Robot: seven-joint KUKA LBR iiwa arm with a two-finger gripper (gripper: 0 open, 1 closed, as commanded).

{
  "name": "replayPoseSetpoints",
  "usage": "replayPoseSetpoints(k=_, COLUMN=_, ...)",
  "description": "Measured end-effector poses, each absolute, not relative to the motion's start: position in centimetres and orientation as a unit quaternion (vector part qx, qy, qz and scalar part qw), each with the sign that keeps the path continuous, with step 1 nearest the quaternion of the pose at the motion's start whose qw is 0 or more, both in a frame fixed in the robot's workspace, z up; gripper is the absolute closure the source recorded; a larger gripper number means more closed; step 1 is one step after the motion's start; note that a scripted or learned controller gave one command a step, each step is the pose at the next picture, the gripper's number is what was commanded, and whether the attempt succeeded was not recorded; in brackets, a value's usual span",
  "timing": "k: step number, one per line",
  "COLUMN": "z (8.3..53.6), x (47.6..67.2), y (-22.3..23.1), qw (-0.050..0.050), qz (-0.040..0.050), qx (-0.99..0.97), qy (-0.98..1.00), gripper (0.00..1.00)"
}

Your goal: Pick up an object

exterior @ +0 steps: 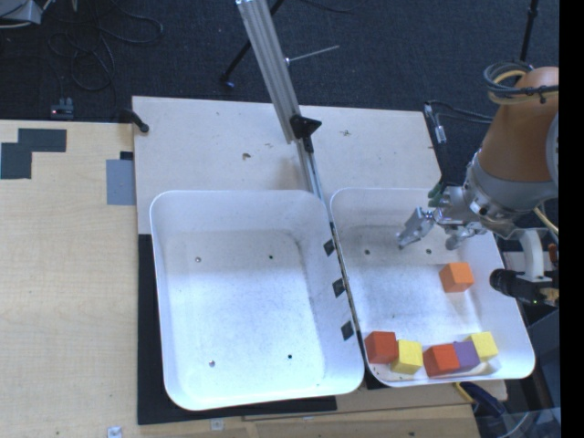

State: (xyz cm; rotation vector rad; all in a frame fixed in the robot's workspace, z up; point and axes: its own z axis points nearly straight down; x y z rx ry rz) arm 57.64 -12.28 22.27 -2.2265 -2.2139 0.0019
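Jaws [412, 231]: hung low over the right bin's upper half, pointing down and toward the view's left; the fingers stood a little apart with nothing between them.
Arm [516, 153]: reached in from the view's right, its orange band rising above the grey wrist, bent over so the wrist sloped down to the jaws.
Right bin [388, 203]: lay beneath the jaws; its speckled floor under them was bare.
Orange cube [456, 276]: sat alone on the bin floor, near the jaws on their right and toward the view's bottom, not touching them.
Red cube [381, 346]: rested well below the jaws, at the left end of a row along the bin's near rim.
Yellow cube [408, 357]: touched the red cube on its right.
Second red cube [441, 359]: stood just beside the yellow cube.
Purple cube [466, 354]: pressed against the second red cube.
Second yellow cube [484, 344]: ended the row, farthest right.
Left bin [173, 245]: lay to the jaws' left, across the divider.
Surface [210, 144]: pale, carrying both bins.
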Motion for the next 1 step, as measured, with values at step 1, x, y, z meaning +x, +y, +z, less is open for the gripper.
replayPoseSetpoints(k=1, z=8.8, x=64.09, y=-20.62, qw=0.0, qz=0.0009, qx=-0.708, qy=-0.706, gripper=0.0)
